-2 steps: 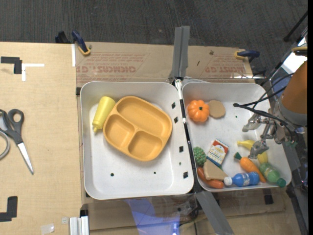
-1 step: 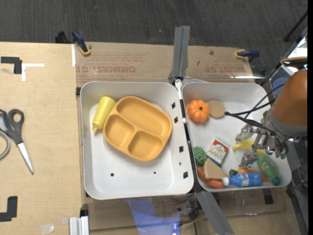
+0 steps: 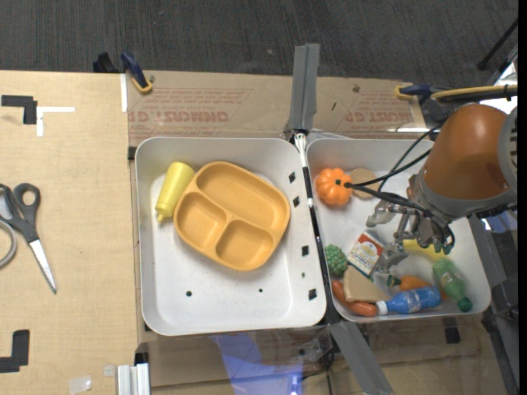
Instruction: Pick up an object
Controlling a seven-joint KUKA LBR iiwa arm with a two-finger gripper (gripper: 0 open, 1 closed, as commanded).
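Gripper (image 3: 394, 253) hangs lower right of frame, directly over the snack packet (image 3: 363, 253); can't tell its state.

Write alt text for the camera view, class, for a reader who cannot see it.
A grey and orange robot arm lowers its gripper over toy food in the right bin. The left bin holds a yellow divided tray and a yellow bottle.

left bin (image 3: 165, 303): divided tray (image 3: 232, 215), bottle (image 3: 172, 189) touching its left side. right bin (image 3: 476, 290): pumpkin (image 3: 333, 186) at back, bottles (image 3: 412, 301) in front. scissors (image 3: 29, 229) on bench (image 3: 66, 303), far left.
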